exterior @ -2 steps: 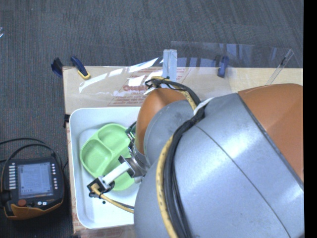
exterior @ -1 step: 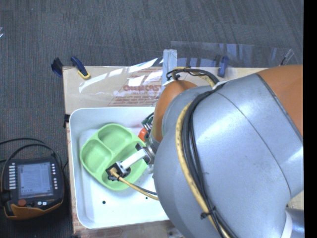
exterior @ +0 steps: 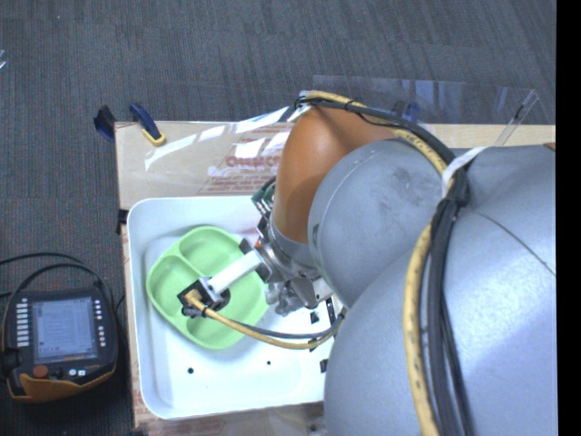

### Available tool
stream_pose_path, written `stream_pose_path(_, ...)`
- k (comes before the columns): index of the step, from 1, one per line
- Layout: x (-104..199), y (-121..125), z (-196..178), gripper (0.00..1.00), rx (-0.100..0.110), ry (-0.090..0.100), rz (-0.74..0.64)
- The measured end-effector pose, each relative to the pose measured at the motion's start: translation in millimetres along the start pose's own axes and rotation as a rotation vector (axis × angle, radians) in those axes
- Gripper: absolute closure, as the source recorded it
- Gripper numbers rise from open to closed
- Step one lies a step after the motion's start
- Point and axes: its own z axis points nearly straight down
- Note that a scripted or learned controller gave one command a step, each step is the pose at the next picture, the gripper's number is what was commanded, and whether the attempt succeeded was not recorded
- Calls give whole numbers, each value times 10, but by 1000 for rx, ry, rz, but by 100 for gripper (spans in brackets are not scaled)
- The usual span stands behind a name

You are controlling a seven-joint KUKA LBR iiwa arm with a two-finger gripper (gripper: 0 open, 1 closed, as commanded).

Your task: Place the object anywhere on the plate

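A light green divided plate lies in the left part of the white bin. My gripper hangs just past the plate's right rim, low over the bin. The grey arm and its orange band cover the gripper from above, along with most of the bin's right side. I see no loose object on the plate's visible sections. Whether anything is held cannot be told.
A small dark green thing peeks out beside the arm at the bin's far edge. A teach pendant lies on the floor to the left. Blue clamps grip the bench's far left corner.
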Motion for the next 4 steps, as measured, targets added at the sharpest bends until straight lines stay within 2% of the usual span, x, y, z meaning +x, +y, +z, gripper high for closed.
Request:
stream_pose_path(1,-146,-18,1093,100,3,-5,129)
stream_pose_path(2,248,416,-302,100,0,1,140)
stream_pose_path(3,41,-195,263,100,0,-1,250)
stream_pose_path(4,175,-628,-90,100,-2,3,227)
